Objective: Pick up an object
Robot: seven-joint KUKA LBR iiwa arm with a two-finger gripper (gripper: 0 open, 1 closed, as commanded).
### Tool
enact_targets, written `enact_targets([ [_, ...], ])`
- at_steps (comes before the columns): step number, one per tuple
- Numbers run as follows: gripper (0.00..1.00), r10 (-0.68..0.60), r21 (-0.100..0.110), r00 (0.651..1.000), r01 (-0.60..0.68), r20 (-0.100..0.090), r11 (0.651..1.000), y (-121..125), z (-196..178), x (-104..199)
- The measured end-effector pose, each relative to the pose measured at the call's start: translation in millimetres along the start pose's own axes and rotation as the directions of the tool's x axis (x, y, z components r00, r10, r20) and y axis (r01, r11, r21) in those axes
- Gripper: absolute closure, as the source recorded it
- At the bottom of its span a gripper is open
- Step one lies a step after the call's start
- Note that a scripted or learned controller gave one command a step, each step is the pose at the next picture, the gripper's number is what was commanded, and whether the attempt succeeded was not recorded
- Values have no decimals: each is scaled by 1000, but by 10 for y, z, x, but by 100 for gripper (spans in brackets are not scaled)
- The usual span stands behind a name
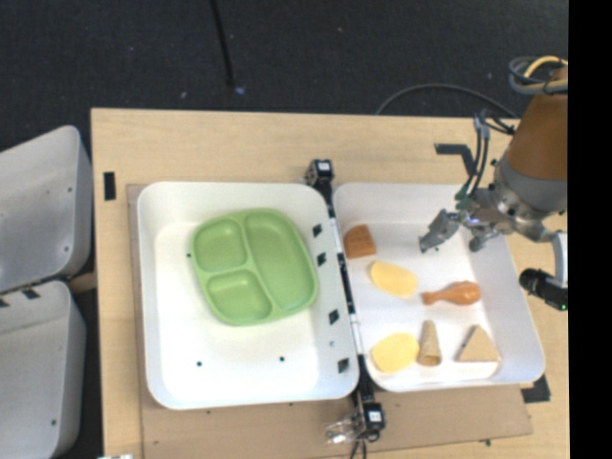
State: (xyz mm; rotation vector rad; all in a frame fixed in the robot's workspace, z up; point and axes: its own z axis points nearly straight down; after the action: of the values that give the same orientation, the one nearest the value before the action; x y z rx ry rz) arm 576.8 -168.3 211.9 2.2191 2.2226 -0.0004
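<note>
The right bin (402, 204) holds several toy foods: a brown bread piece (359, 242), a yellow round piece (393, 278), an orange drumstick (453, 295), a second yellow piece (394, 352), a tan cone (429, 342) and a tan wedge (476, 346). My gripper (457, 231) hovers over the bin's upper right part, above the drumstick. Its two fingers (435, 232) are spread apart with nothing between them.
The left bin (172, 352) carries a green divided plate (253, 266). A black divider with clips runs between the bins (337, 285). A cable loops over the bench behind the right bin (430, 94). White chairs stand at the far left (38, 218).
</note>
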Motion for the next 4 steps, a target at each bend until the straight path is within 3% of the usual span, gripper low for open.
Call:
enact_targets([
  [2,0,3,3,1000,-3,1,1000,-70,1122,-85],
  [3,100,6,-5,1000,-6,2,1000,-52,978,-99],
  [4,100,-1,-5,1000,1,1,1000,-13,537,-85],
])
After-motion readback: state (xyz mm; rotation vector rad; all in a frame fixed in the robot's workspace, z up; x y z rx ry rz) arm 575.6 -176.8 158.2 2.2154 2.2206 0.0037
